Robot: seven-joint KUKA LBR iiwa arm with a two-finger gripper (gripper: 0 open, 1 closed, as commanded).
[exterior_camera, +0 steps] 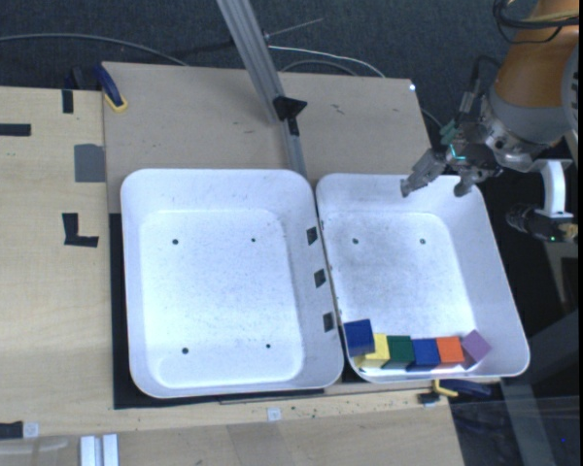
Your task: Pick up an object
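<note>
You see the jaws [435,183] spread and holding nothing above the far rim of the right bin [496,260], well apart from the row of coloured blocks [413,349] crowded against that bin's near wall, likely awkward to grasp there.

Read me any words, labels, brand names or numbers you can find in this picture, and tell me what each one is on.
None: no readable text.
The black tape marks on the bench form shapes, not letters.
The colored blocks in the right bin show plain faces.
The arm and gripper show no legible brand or label.
</note>
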